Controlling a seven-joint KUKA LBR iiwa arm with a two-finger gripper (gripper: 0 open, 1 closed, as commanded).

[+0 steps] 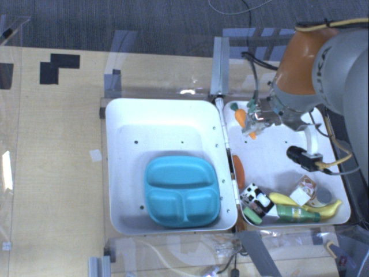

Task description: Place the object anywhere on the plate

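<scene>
Mostly the bench (57, 172) is pale wood, bare on the left except for some black marks (57, 68) near its far edge and a faint glare along the left side. Beyond it lies dark grey carpet (115, 4), with a thin cable (230, 4) looped across it. A metal rail (219, 68) runs from the far edge down to the gap between the two bins. The left bin (124, 154) holds a blue divided plate (181, 192), set toward its near side, with nothing on it. The arm (323, 56) comes in over the far part of the right bin (271, 160), and the gripper (255, 126) sits low near that bin's far left corner. A carrot (240, 118) lies just beside the gripper on its left, green top pointing away. Whether the gripper is spread, pressed together or pinching the carrot cannot be told from this angle. An orange piece (238, 169) rests along the right bin's left wall. Along the near wall lie a black-and-white block (253, 195), a green bottle (291, 214) and a banana (308, 208), crowded together.
</scene>
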